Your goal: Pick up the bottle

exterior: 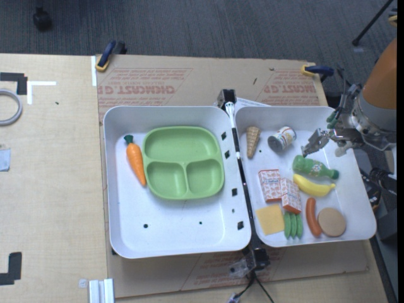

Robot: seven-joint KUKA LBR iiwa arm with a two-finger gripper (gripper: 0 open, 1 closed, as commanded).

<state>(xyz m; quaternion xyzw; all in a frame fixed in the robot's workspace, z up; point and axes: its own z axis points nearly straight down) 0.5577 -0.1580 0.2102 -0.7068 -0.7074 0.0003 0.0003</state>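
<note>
Camera view, looking down at a slant on a pale counter (44, 188). A sheet of cardboard (164, 84) lies on it, and two shallow white bins sit on the cardboard side by side.

My arm (385, 87), grey with an orange band, comes in from the right. My jaws hang over the far right part of the right bin (366, 194), near its rim. I cannot tell how far open they are, and no item shows between them.

The bottle (314, 168) is green and lies on its side in the right bin, just below and left of my jaws. Whether they touch it I cannot tell. A banana (314, 185) lies just beside the bottle on the near side.

Further left along the bin's far side are a small can (282, 139) and a cone (252, 141). Two red and white cartons (270, 185) sit side by side near the middle. Along the near edge, from left to right, are a yellow cheese slice (270, 219), green beans (292, 225), a sausage (311, 216) and a round brown patty (331, 222).

The left bin (107, 169) holds a green divided plate (183, 163). A carrot (136, 160) lies just left of the plate.

A blue clamp (108, 52) grips the cardboard's far left corner.
</note>
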